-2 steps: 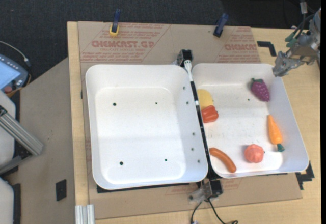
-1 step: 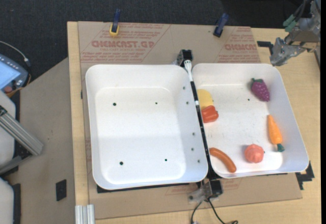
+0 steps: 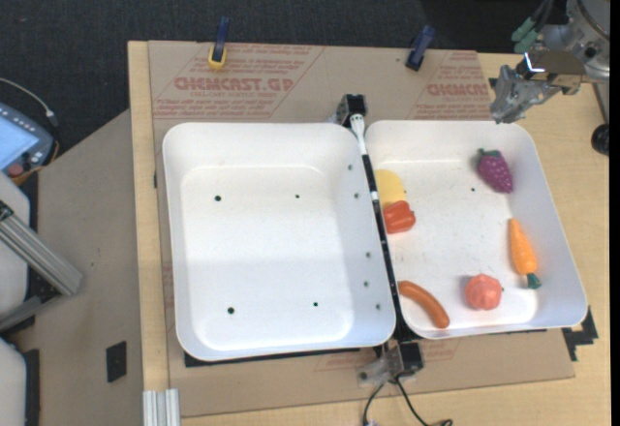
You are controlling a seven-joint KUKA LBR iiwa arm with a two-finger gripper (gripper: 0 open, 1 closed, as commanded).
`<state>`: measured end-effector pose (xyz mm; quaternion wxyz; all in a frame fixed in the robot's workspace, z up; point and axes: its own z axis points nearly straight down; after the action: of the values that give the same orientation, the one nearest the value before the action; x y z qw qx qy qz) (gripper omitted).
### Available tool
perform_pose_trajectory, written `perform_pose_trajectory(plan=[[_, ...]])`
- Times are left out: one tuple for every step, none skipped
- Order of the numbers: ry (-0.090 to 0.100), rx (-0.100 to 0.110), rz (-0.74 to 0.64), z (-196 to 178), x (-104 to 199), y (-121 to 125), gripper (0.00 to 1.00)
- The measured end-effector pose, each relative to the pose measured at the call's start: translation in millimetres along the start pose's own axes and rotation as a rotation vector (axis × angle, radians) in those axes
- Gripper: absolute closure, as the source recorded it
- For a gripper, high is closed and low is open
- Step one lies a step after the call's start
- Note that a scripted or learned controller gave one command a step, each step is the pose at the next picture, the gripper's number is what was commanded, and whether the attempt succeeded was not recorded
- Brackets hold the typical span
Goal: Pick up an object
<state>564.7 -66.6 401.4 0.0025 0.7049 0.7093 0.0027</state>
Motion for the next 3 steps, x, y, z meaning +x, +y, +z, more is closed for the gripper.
perform_pose_trajectory(plan=[[0.000,-0.001,0.001,-41.9,39.2,-19.9,1.00],[-0.002,0.000,0.005,-49.7,36.6,-18.8,1.00],[-0.003,-0.005,0.005,-60.3,36.7,-17.9,1.00]])
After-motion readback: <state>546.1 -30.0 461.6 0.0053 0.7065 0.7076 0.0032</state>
